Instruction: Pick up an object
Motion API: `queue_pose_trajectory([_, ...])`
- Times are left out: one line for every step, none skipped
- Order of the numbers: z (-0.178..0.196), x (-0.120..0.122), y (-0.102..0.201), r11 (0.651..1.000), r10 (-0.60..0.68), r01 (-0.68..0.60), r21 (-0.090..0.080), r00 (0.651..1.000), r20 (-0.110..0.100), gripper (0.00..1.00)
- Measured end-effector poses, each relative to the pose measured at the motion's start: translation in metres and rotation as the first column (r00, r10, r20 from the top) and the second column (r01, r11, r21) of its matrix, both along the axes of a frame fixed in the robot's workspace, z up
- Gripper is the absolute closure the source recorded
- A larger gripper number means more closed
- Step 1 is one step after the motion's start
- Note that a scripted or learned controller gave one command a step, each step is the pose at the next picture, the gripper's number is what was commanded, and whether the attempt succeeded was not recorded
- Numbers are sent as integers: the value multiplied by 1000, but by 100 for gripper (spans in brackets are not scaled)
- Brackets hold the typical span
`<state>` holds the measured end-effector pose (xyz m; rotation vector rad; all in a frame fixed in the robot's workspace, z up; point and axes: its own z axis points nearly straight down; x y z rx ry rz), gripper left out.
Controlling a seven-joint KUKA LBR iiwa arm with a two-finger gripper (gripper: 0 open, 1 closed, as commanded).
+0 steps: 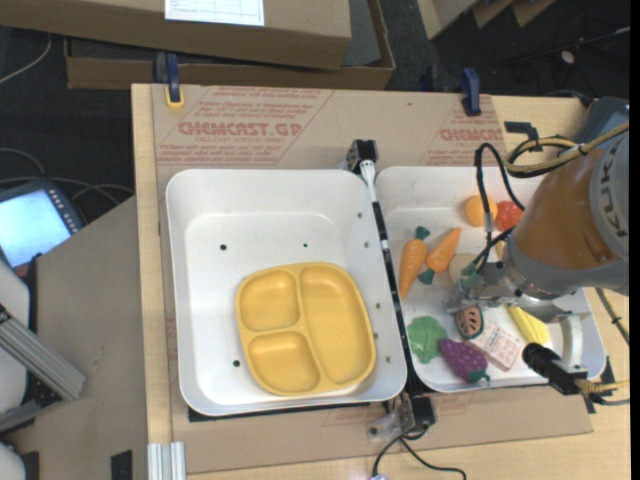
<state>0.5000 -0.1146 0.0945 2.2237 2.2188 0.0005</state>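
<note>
the gripper reaches down into the right bin among toy foods; i cannot tell its state. two carrots lie just left, purple grapes nearer.

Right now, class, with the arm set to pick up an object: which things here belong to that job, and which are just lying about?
Belongs to the job:
pincer
carrot
purple grapes
green vegetable
orange fruit
right bin

Just lying about:
yellow divided tray
left bin
cardboard box
blue clamps
</note>
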Motion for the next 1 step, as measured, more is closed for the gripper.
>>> queue_pose_trajectory([96,38,84,1000,12,-12,1,1000,11,100])
